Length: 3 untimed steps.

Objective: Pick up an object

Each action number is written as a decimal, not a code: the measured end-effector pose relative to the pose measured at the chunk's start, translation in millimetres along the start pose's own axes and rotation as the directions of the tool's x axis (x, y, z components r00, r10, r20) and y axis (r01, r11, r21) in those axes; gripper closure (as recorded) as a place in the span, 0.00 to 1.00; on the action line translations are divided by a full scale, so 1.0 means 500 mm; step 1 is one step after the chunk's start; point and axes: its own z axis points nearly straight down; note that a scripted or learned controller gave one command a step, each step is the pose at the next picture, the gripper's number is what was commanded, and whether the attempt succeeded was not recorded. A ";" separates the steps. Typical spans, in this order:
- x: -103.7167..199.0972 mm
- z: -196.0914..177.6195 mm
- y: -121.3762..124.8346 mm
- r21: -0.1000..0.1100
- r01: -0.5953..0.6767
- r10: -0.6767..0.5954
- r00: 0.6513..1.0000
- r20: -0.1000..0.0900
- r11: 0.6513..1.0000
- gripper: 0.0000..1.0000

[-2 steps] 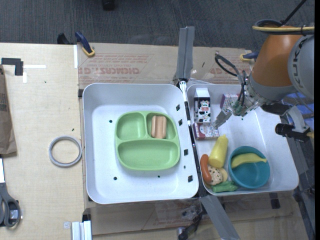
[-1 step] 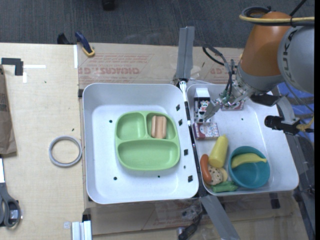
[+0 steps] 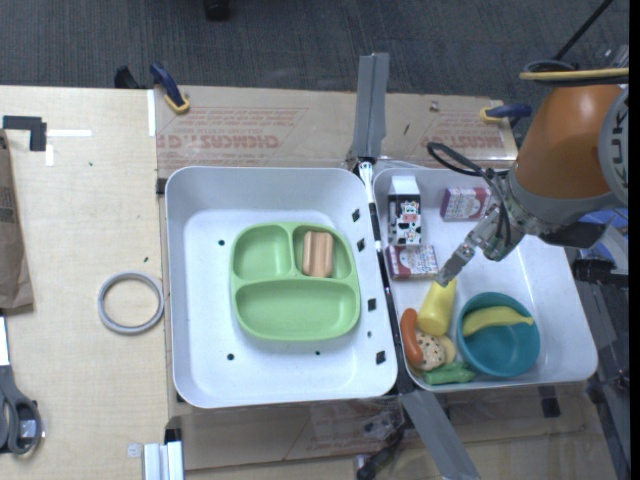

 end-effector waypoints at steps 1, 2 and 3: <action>-0.049 0.135 -0.011 0.000 -0.303 0.303 0.953 -0.001 0.953 0.00; -0.049 0.077 -0.027 0.000 -0.521 0.521 0.854 0.000 0.854 0.00; 0.048 0.063 -0.123 -0.006 -0.325 0.325 0.946 0.003 0.946 0.00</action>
